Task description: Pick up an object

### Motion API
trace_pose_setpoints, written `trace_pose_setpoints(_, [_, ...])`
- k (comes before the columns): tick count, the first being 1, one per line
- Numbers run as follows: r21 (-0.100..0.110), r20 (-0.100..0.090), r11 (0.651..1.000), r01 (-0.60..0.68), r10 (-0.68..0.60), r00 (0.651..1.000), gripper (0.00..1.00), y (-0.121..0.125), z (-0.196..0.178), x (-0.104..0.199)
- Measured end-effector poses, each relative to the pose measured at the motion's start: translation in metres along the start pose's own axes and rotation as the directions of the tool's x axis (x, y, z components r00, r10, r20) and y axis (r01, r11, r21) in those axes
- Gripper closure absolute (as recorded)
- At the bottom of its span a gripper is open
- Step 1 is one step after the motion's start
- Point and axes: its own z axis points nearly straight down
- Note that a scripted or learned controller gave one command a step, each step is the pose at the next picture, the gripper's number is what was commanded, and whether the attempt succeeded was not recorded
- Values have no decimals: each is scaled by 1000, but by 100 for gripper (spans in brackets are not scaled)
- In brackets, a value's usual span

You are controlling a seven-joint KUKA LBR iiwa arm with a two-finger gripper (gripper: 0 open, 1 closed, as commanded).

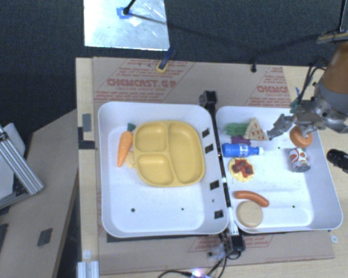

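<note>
A: Where is the tool (291, 125) sitting?

B: It is hanging over the right bin (322, 198), at its far right corner, just beside the orange ring (302, 138).

A: Is it gripping anything?

B: I cannot tell; the fingers are blurring into the ring.

A: What is lying around that ring?

B: A small can (299, 159) is lying just in front of it. Further left of it the pizza slice (255, 130), blue bottle (240, 150), sausage (252, 198) and cookie (249, 214) are resting. Far left, a yellow plate (165, 153) and carrot (124, 147) are sitting in the left bin (113, 213).
</note>
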Motion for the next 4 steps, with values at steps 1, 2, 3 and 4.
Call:
trace_pose_setpoints(1, [-13, 2, 1000, 3, -3, 1000, 0, 2, -7, 0])
trace_pose_setpoints(2, [-8, 1, 1000, 1, -1, 1000, 0, 0, 55, -3])
trace_pose_setpoints(3, [-9, 1, 1000, 1, -1, 1000, 0, 0, 116, -9])
trace_pose_setpoints(4, [-15, 1, 1000, 2, -2, 1000, 0, 3, 138, -8])
